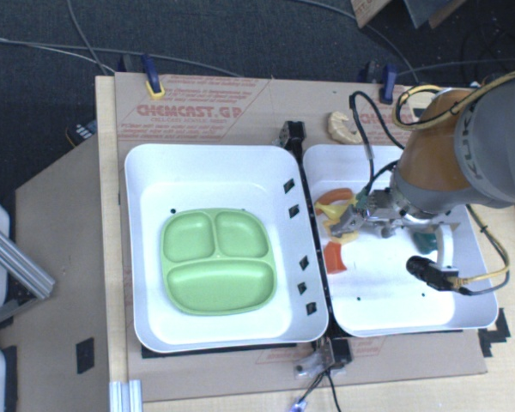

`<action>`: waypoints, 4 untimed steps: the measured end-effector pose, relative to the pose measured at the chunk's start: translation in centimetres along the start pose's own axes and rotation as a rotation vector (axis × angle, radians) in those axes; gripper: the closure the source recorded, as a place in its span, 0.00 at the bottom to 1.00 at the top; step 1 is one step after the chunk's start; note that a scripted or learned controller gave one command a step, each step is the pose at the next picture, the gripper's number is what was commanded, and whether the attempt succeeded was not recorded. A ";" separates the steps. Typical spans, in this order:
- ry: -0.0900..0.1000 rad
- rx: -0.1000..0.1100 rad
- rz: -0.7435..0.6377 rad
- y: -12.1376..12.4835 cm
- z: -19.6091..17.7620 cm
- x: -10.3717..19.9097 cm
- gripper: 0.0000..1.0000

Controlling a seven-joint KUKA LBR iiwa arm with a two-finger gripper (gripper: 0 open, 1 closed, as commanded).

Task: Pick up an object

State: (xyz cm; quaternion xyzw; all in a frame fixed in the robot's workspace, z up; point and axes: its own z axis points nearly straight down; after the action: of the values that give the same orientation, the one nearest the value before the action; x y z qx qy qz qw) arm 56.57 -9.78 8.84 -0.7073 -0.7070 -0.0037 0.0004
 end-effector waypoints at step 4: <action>-0.007 0.000 -0.002 -0.8 -17.5 -0.9 1.00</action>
State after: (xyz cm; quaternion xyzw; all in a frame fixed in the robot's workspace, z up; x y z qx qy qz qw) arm 55.64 -10.75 26.32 -0.7066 -0.7076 -0.0015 -0.0020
